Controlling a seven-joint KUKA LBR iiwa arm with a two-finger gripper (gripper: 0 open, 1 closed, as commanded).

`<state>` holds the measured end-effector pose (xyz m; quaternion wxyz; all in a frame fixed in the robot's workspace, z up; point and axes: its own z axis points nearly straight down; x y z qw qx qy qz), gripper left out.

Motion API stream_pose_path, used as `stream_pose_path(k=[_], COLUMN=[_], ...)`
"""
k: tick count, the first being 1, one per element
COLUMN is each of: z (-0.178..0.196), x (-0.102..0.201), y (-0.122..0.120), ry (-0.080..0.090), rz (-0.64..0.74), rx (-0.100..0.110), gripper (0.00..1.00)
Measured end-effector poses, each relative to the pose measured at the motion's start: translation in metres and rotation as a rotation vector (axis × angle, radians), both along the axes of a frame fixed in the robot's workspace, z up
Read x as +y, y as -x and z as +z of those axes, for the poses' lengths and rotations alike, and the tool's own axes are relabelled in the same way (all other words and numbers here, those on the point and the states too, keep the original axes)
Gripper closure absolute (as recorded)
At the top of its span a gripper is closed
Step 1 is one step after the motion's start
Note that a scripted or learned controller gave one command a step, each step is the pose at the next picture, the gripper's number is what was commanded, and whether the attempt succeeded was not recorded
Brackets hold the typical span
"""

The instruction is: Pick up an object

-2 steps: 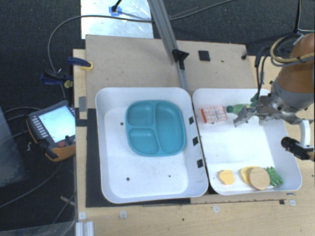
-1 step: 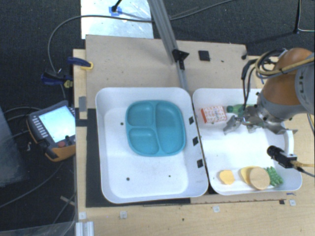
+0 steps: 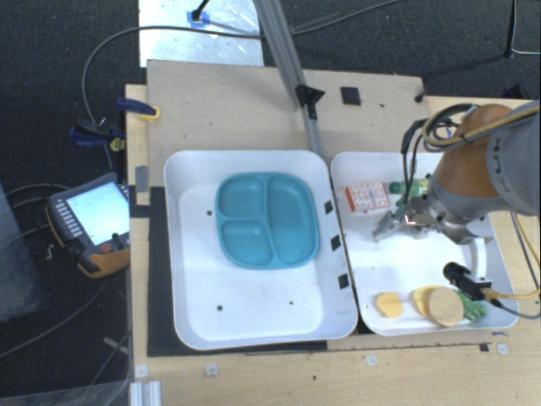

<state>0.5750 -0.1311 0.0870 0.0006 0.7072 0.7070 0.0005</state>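
Gripper (image 3: 387, 227), grip state unclear, sits at six o'clock of the patterned card (image 3: 367, 197), whose long axis runs three-to-nine

The counter (image 3: 220, 100) was a pale brown board. Two shallow white bins sat on it side by side, touching along their inner edges: the left bin (image 3: 190, 311) and the right bin (image 3: 397, 256). A small black square (image 3: 351, 96) lay near the counter's far edge.
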Motion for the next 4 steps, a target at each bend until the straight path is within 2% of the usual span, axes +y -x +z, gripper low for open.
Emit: stream_pose_path(k=[1, 2, 4], z=[0.013, 0.078, 0.182], x=[0.0, -0.001, -0.011], y=[-0.001, -0.002, -0.003], ry=[0.001, 0.001, 0.002], rz=[0.0, 0.004, 0.005], rx=[-0.004, -0.006, -0.006], gripper=[1.0, 1.0, 1.0])
